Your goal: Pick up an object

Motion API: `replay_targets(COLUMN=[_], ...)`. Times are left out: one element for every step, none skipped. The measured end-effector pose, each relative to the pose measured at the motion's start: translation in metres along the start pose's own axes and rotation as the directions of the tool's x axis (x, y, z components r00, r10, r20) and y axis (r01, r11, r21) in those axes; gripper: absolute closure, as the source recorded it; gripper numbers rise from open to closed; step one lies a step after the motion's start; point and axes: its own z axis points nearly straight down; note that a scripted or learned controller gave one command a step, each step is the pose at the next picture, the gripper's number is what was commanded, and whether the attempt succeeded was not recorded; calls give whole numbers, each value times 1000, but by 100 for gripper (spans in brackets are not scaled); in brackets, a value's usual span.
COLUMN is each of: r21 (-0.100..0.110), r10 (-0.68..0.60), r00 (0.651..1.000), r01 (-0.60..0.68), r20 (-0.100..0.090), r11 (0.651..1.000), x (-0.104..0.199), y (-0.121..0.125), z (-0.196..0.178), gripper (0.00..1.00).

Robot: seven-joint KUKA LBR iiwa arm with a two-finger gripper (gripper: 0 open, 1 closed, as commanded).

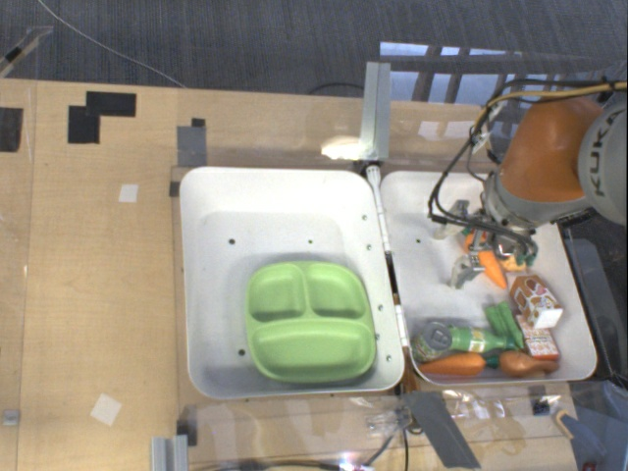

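Camera view, fixed above the bench (78, 292), slanted downward:

Left bin (211, 263) — held one green divided plate (310, 322), flat, in its near half; probably the drop side, with bare floor around the plate

Right bin (417, 263) — the picking stock, crowded along the near and right walls, likely as it fell: a green bottle with grey cap (461, 340) lying on its side; an orange carrot-like piece (453, 365) touching the near wall just in front of the bottle; a second orange-brown piece (520, 364) to its right; a small printed carton (536, 307) tilted against the right side, with a red-and-white packet (541, 344) just near of it

Task's thing — an orange carrot-shaped toy (491, 268), in the far-right part of the right bin, directly beneath the wrist, apart from the near cluster

Arm — entered from the right, orange band (545, 155) over the bin's far-right corner, wrist turned steeply down

Gripper (483, 263) — low in the bin with the orange toy at its fingertips; whether the fingers were parted or closed on the toy could not be told, wrist and cables hiding them, so no hold is recorded

Judgement — a grasp attempt at the bin floor, not yet a lift
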Motion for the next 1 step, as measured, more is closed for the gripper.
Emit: replay_targets(r21=[0], r10=[51], r00=[999], r01=[-51], r20=[-2], r11=[999], x=[60], y=[-17], z=[-2], gripper=[0])
